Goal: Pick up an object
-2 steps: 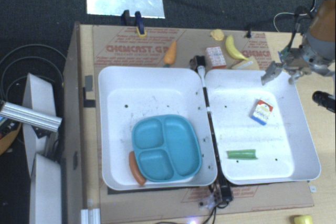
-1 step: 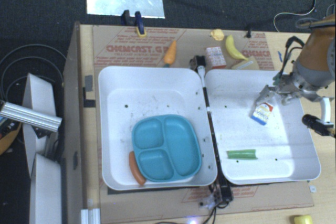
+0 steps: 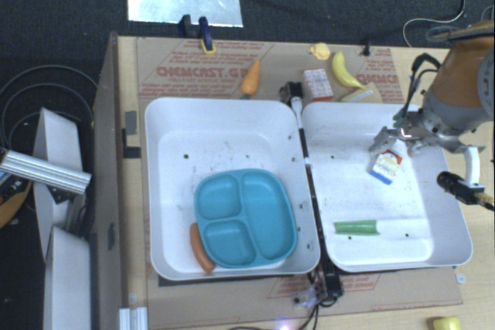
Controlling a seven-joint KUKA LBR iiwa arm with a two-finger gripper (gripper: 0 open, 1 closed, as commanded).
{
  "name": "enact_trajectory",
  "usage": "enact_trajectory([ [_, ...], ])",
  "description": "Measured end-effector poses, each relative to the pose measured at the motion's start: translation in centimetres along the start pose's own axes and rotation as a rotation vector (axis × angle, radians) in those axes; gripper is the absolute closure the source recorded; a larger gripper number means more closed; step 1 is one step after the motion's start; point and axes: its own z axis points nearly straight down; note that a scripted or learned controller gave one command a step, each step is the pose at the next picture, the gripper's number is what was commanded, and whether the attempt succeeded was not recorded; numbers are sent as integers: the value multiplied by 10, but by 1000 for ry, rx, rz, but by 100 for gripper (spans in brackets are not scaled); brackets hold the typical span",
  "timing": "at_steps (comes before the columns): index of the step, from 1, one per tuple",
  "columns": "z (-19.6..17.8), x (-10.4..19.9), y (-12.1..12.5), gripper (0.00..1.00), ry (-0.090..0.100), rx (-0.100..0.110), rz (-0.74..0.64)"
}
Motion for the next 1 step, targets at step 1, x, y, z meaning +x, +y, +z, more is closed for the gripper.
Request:
enact_trajectory([
  [1, -11, -1, 2, 100, -1, -5, -1],
])
